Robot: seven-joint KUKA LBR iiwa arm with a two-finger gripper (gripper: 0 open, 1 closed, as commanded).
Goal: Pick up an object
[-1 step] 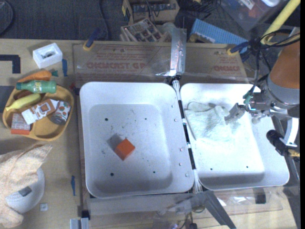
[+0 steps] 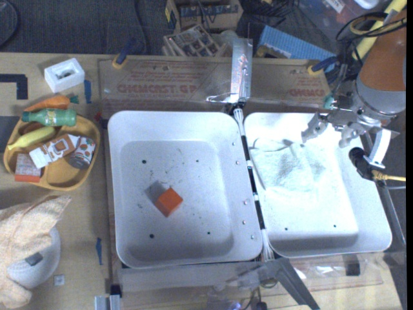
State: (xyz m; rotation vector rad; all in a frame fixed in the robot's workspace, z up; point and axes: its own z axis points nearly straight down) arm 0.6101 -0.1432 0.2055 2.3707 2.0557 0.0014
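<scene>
An orange cube (image 2: pixel 170 201) lies in the left bin (image 2: pixel 129 134), a little left of the bin's middle, with a grey face turned to the upper left. The arm, with its orange band (image 2: pixel 386 70), comes in from the upper right. My gripper (image 2: pixel 330 130) hangs over the far right part of the right bin (image 2: pixel 361 231), well away from the cube. Its fingers (image 2: pixel 312 129) are spread apart and nothing is between them.
A yellow bowl (image 2: pixel 61 176) of toy food stands left of the bins, with a small white box (image 2: pixel 64 75) behind it and a cloth (image 2: pixel 29 237) in front. A wooden board (image 2: pixel 168 82) runs behind both bins. Cables (image 2: pixel 364 163) hang beside the gripper.
</scene>
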